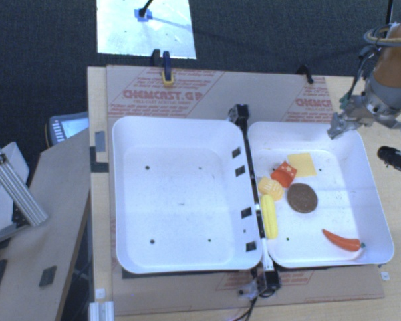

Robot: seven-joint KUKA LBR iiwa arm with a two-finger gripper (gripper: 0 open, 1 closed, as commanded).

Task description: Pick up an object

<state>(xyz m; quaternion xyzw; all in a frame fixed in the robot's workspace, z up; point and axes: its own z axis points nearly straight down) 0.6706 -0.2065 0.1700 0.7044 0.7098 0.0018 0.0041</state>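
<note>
The right bin (371, 179) holds several toy food items: a pale yellow cheese slice (302, 164), a small red-orange piece (284, 174), a yellow corn cob (269, 214) with a round yellow piece (270, 188) at its top, a brown round patty (302, 197) and a red chili pepper (341, 240). My gripper (341, 126) hangs over the bin's far right corner, well above and behind the items, with nothing seen between its fingers. The arm's orange band and grey wrist rise at the right edge of the camera view.
The left bin (127, 152) stands beside the right one, joined by a black clipped divider (248, 186). Both rest on a cardboard sheet (207, 89) held by a yellow clamp (167, 75). A metal plate (146, 19) lies at the back.
</note>
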